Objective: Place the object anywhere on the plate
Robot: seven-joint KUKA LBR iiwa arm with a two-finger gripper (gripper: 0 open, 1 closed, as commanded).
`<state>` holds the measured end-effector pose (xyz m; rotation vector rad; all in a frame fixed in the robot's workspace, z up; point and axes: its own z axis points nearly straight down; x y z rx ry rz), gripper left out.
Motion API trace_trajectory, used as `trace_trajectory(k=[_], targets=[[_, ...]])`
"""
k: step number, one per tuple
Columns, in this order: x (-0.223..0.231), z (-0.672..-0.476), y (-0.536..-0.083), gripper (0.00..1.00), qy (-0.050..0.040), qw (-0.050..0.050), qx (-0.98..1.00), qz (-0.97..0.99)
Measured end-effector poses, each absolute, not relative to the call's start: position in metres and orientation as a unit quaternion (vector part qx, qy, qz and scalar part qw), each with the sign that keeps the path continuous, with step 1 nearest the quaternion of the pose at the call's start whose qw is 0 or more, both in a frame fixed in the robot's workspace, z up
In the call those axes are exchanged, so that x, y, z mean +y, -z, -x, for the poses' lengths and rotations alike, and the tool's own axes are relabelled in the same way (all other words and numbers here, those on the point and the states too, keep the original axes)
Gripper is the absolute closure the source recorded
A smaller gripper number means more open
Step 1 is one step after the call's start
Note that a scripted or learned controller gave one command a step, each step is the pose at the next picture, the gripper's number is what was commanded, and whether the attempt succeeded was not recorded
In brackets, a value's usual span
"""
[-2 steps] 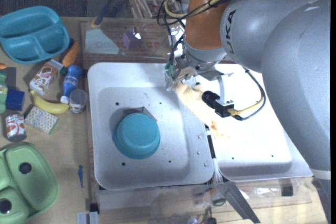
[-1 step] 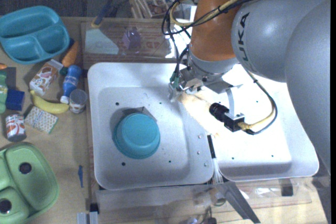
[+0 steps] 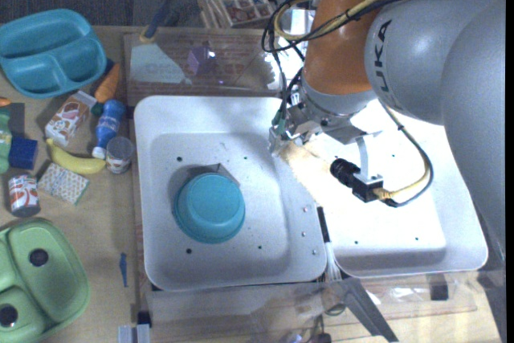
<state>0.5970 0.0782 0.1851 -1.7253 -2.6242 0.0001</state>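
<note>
"KUKA" lettering marks the arm [image 3: 418, 36]; pincer [image 3: 283, 142] state cannot be told; plate [image 3: 210, 207].

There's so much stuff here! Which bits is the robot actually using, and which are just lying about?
Part of the job:
- blue plate in the left bin
- gripper, over the ridge between the bins

Just lying about:
- banana
- blue bottle
- small can
- teal divided tray
- green tray

Teal plate [image 3: 210, 207], white bin [image 3: 152, 140], yellow banana [image 3: 74, 160], light-green tray [image 3: 36, 285], orange-banded grey arm [image 3: 434, 52].
</note>
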Motion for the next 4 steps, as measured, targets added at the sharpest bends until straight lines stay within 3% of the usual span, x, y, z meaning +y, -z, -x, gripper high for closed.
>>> trace_trajectory(k=[1, 2, 3, 4], targets=[[0.115, -0.6, -0.184, 1.0, 0.0006, -0.001, -0.821, 0.572], [0.055, -0.605, -0.185, 1.0, 0.0001, -0.001, -0.805, 0.593], [0.122, -0.53, -0.173, 1.0, -0.0003, 0.001, -0.813, 0.582], [0.049, -0.594, -0.185, 1.0, 0.0005, -0.001, -0.807, 0.591]])
